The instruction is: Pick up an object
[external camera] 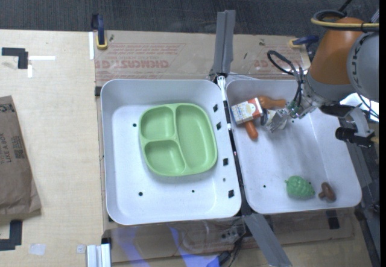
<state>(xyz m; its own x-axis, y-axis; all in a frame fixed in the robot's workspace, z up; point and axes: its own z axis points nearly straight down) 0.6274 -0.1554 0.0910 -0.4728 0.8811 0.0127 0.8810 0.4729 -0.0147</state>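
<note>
Camera view: hand (274,120) apparently touching carton (243,111).

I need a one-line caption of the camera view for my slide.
The arm's hand reaches into the right bin near a small carton; a green divided plate lies in the left bin.

Grey arm (368,61), orange band (330,55) above wrist, black cable loops (283,62), metallic fingers (278,120).

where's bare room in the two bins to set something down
Right bin: bare floor through the middle, between the carton cluster and the green toy. Left bin: strips around the green tray, widest along the near edge. Crowded: the right bin's far-left corner, with carton, orange pieces and gripper.
</note>
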